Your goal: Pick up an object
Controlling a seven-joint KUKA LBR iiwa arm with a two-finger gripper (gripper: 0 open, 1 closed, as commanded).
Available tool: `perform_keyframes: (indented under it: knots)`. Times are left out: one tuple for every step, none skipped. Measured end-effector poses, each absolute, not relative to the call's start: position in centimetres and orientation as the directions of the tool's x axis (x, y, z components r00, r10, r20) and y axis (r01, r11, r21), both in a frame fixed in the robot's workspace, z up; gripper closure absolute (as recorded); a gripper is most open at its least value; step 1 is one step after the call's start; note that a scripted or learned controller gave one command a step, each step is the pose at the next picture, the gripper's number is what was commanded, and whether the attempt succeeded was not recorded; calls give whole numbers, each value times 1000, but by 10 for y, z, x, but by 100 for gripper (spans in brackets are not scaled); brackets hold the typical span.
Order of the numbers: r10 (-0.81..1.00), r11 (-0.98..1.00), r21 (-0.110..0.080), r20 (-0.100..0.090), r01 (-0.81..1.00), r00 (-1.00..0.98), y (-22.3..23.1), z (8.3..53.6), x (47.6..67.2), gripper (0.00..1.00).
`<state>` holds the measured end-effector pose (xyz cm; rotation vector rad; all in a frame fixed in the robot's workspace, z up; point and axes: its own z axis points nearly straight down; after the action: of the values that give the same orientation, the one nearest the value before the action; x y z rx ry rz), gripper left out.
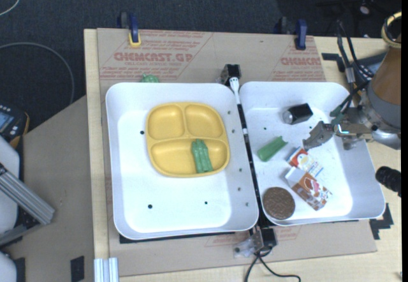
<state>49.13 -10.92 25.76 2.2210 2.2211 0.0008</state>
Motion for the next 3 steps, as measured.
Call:
perform_keyframes:
  knots:
    - [1000, -5, -16, 3, 1000, 5, -147, 108, 474, 0]
    - [1000, 4, -1, 10, 1000, -4, -221, 86, 481, 0]
    - [1000, 9, 5, 2, 1000, -9, -156, 85, 535, 0]
